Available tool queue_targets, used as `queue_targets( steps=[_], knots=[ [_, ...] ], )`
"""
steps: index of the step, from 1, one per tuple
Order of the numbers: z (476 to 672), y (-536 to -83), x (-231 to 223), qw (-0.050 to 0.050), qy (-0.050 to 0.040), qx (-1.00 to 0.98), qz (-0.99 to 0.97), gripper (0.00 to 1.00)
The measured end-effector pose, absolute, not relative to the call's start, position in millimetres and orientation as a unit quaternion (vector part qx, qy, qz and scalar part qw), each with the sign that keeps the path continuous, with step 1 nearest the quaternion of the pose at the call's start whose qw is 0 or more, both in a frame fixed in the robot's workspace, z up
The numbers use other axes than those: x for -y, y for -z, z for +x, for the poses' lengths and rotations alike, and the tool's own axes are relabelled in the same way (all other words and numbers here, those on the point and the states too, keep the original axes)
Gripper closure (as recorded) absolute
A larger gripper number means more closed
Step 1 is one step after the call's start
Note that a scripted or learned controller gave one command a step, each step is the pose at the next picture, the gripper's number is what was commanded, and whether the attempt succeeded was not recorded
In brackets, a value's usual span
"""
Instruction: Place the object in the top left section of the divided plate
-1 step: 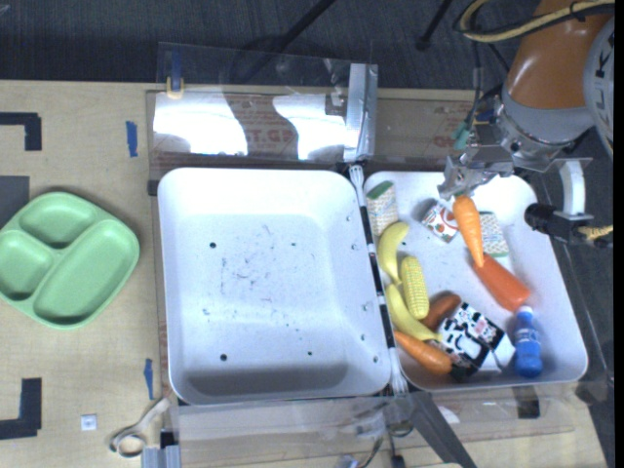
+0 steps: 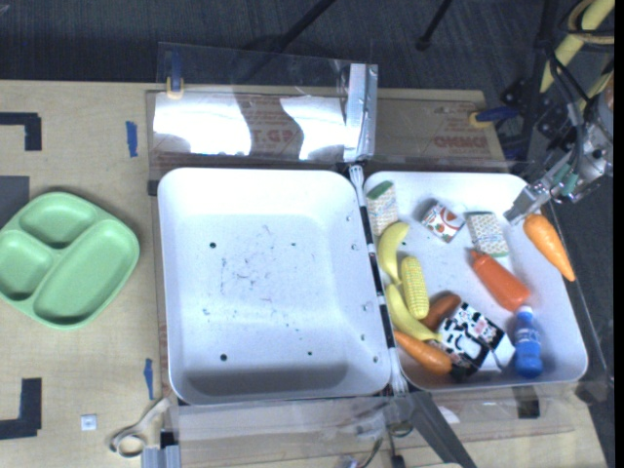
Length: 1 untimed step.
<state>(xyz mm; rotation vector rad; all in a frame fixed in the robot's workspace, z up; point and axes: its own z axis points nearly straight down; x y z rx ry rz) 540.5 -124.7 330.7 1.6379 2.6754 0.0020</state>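
A metal claw (image 2: pixel 526 203), its state impossible to tell, hangs beside an orange plastic carrot (image 2: pixel 549 245) at the crowded right bin's (image 2: pixel 575 344) far right edge, risking a missed grasp, well apart from the green divided plate (image 2: pixel 64 257) at the surface's left edge.

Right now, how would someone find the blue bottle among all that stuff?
Look in the right white bin, at its near right corner. The blue bottle lies beside a black-and-white carton, below the orange bottle. Nothing else in the bin is blue.
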Motion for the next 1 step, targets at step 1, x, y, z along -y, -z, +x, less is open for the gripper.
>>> queue_targets(
  steps=[1],
  knots=[
    [503.7, -191.5, 151.4, 0.001, -0.0006, -0.901, 0.433, 1.0]
  ],
)
